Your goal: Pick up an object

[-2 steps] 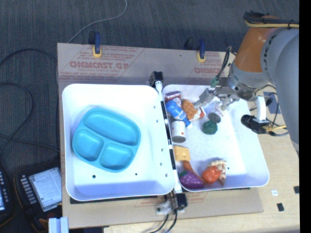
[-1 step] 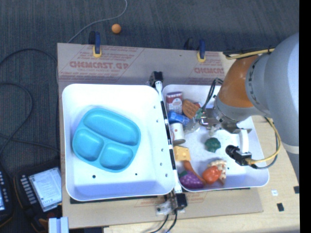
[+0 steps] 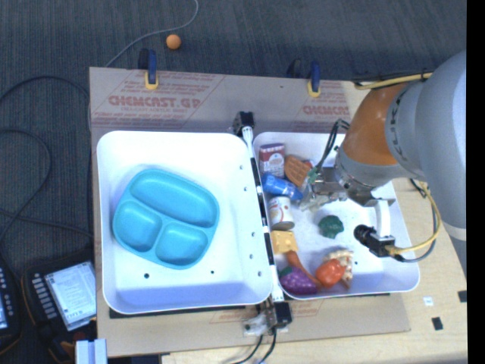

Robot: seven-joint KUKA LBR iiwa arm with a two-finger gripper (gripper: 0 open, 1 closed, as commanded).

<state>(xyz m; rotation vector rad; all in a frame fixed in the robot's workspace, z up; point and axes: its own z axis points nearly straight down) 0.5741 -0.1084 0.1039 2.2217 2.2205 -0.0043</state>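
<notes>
My gripper (image 3: 317, 185) is low in the right bin (image 3: 402, 279), at its upper middle, under the grey arm with the orange band (image 3: 371, 131). It hovers beside a brown-orange toy (image 3: 298, 171) and a blue object (image 3: 277, 186). A red-labelled can (image 3: 271, 159) stands just left of them, and a small tin (image 3: 281, 213) lies below. A dark green piece (image 3: 330, 224) rests under the gripper, apart from it. Nothing shows between gripper and objects clearly enough to call a hold.
The right bin's lower part holds a yellow block (image 3: 283, 242), a carrot (image 3: 292, 262), a purple eggplant (image 3: 298, 282) and an orange-red toy (image 3: 334, 270). The left bin (image 3: 121, 146) holds a blue divided tray (image 3: 165, 216). A cable loops at the arm's right.
</notes>
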